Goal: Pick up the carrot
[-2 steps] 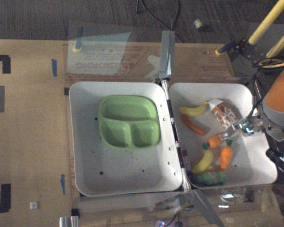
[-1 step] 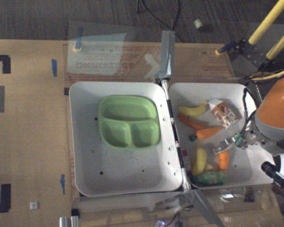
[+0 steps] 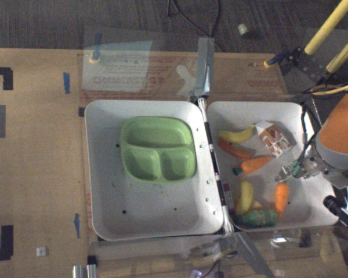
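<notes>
An orange carrot [image 3: 256, 164] with a green stub lies tilted in the middle of the right bin [image 3: 296, 112]. A second orange carrot [image 3: 281, 197] lies nearly upright in view, near that bin's front. A darker orange, carrot-like piece [image 3: 234, 150] rests just under a yellow banana [image 3: 236, 135]. My gripper [image 3: 292, 171] hangs low over the right bin's right side, just above the second carrot and to the right of the first. Nothing shows in its grasp. The orange band of the arm [image 3: 341, 129] is at the right edge.
The right bin also holds a small juice carton [image 3: 274, 138], a yellow piece [image 3: 245, 196] and a green can [image 3: 256, 218] lying at the front wall. The left bin [image 3: 104, 172] holds a green divided plate [image 3: 158, 149]. Yellow poles [image 3: 330, 22] stand at back right.
</notes>
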Motion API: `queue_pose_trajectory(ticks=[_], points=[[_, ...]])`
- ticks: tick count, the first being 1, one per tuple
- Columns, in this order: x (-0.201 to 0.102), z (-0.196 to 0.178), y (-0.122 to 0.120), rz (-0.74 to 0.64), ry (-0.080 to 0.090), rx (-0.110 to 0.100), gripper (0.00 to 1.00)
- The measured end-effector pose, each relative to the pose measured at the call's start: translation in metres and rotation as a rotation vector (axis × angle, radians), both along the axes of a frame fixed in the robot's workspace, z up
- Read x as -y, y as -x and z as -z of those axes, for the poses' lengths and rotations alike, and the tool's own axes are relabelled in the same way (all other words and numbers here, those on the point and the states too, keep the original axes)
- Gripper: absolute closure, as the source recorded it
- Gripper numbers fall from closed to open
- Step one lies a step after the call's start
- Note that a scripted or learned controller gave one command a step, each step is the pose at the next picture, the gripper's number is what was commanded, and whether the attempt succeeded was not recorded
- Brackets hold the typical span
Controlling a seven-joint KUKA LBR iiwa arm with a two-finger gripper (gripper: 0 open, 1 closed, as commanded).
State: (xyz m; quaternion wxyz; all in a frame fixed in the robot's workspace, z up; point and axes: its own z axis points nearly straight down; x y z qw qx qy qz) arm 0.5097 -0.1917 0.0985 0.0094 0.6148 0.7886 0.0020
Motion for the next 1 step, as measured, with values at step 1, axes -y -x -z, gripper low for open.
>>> queue_pose_trajectory(ticks=[1], points=[[-0.0303, -0.0894, 0.0296, -0.167, -0.007, -0.016, 1.00]])
